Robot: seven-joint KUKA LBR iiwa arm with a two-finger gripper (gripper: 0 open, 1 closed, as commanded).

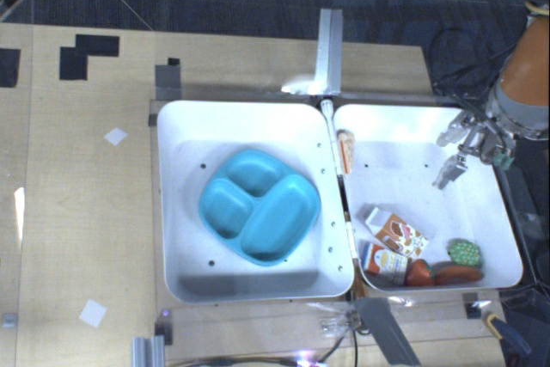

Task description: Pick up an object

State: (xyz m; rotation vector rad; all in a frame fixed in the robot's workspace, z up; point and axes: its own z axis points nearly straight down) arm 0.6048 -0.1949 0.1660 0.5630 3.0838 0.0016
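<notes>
Bins, two shallow white plastic trays, sit side by side: left bin (176,211) and right bin (404,146). Largest item, a blue three-compartment plastic plate (259,206), fills the left bin's centre. Grey arm with orange band (526,77) enters at 3 o'clock. Its two-finger gripper (455,159), fingers apart and holding nothing, hovers over the right bin's 2 o'clock area. Toward 6 o'clock lie an orange-and-white carton (400,234), a red-orange toy vegetable (447,273) and a small green knobbly ball (464,252).

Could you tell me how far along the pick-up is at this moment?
Nothing looks picked yet. The tool hangs over the upper right part of the right bin with nothing between its fingers. The juice carton, the green round object and the red item lie at the bin's near end. Reaching one, gripping and lifting are all left.
</notes>
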